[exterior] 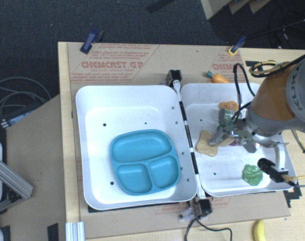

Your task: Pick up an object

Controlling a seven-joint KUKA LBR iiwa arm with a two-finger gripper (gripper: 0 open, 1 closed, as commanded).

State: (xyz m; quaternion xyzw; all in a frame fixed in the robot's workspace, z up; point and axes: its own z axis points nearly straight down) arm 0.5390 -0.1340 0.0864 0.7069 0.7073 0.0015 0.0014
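My gripper [232, 140] hangs low over the middle of the right bin [212, 182], and its fingers look spread open. The left finger [216, 138] touches or sits just above the top edge of a flat tan piece [207, 145] that lies near the bin's left wall. A grey-green object [226, 117] and a small orange piece [227, 105] lie just behind the gripper. A crumpled green object [251, 174] rests near the bin's front right. Nothing is clearly held between the fingers.
The left bin [92, 109] holds a blue divided plate [144, 160]. A small orange thing [220, 78] lies on the board behind the right bin, and a yellow thing [259, 230] lies in front of it. The arm [278, 102] covers the bin's right side.
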